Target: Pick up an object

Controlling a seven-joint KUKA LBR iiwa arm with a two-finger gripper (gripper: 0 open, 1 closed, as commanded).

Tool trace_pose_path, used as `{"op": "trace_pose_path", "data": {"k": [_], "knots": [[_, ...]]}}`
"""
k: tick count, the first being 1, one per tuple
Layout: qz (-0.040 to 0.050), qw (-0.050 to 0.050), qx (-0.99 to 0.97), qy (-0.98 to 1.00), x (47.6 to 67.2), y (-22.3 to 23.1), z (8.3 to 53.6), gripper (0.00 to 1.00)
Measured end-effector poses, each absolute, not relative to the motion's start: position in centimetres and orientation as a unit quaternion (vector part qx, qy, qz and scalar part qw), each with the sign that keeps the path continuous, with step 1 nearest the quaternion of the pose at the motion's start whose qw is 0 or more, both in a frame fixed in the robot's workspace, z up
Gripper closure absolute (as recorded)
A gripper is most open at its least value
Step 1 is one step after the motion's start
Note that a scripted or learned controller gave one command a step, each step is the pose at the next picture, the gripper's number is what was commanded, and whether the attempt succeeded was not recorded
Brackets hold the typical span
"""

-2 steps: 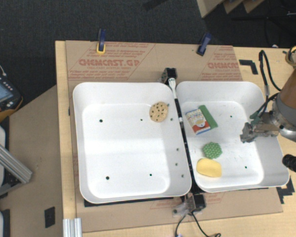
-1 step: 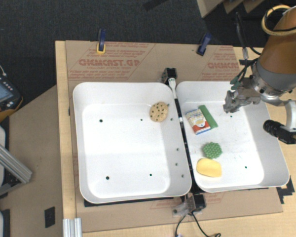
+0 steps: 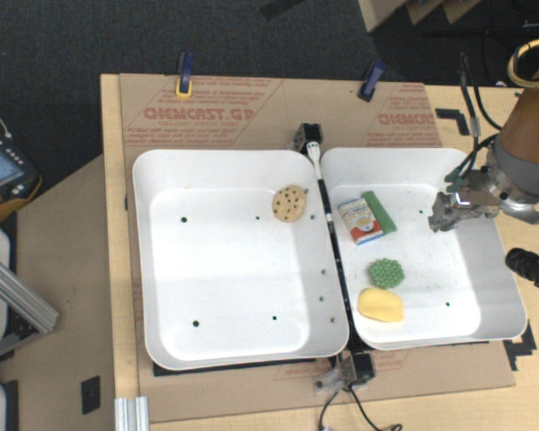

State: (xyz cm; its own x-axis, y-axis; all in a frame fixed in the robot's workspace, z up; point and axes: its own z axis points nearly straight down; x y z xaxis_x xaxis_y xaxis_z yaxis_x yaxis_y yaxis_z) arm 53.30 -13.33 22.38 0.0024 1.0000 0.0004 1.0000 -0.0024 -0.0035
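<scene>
Lemon [image 3: 381,305], right bin [image 3: 485,326]: we judge it light, smooth; grasp across middle. Gripper [image 3: 442,221] jaws: we cannot tell.

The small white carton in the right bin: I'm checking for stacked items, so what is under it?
A flat green piece lies under the carton, sticking out along its right side. How far the green reaches beneath is covered. Both rest on the right bin floor.

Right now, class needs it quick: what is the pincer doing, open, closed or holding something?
Pincer: cannot be told; it is over the right bin, apart from the objects there.
</scene>
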Motion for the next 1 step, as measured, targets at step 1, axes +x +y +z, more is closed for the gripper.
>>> {"op": "trace_pose_path", "data": {"k": [1], "knots": [[0.0010, 0.002, -0.708, -0.706, 49.86, -14.42, 21.87, 1.00]]}}
